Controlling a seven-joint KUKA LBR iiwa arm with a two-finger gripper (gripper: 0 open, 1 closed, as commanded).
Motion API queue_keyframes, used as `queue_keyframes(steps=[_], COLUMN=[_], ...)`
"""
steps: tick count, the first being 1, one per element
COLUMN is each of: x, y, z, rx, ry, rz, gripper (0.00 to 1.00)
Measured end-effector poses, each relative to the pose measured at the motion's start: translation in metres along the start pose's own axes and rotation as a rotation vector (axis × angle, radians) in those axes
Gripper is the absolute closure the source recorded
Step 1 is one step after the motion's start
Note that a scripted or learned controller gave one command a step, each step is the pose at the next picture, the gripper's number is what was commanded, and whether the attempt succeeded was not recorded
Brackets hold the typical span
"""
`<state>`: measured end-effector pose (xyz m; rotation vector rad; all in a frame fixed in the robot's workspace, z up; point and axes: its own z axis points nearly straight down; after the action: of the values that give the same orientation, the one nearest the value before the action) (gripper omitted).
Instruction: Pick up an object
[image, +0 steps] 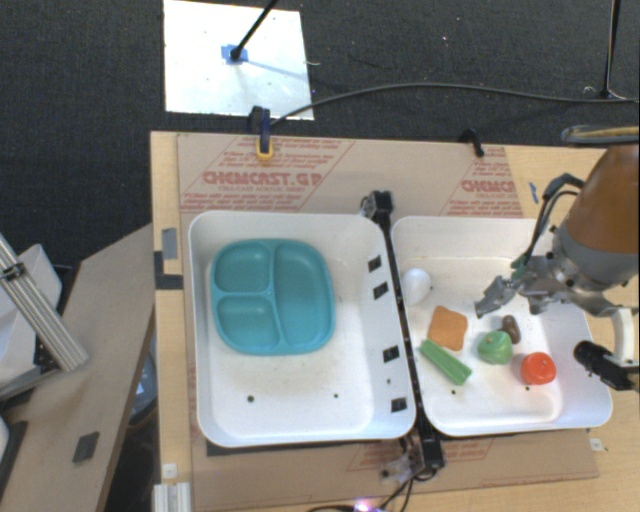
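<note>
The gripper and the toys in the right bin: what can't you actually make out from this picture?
- Gripper: too small and blurred in the camera view to tell how its fingers stand.
- Brown object: half hidden behind the green toy; what it is stays unclear.
- Arm: cut off by the right edge.
- White ball: pale against the right bin, its outline is faint.

I see the bench (330, 165) under printed brown sheeting, two white bins on it, left bin (205, 330), right bin (480, 235), touching
</note>
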<state>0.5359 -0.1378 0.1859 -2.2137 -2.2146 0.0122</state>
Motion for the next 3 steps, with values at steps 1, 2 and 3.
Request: queue_keyframes(steps=[1, 2, 3], x=[0.000, 0.009, 0.009], y=[0.003, 0.004, -0.004], z=[-0.007, 0.038, 0.085], rx=[-0.014, -0.013, -0.011], ry=[-0.002, -0.001, -0.001], rz=[-0.003, -0.002, -0.001], gripper=[0.00, 0.00, 0.00])
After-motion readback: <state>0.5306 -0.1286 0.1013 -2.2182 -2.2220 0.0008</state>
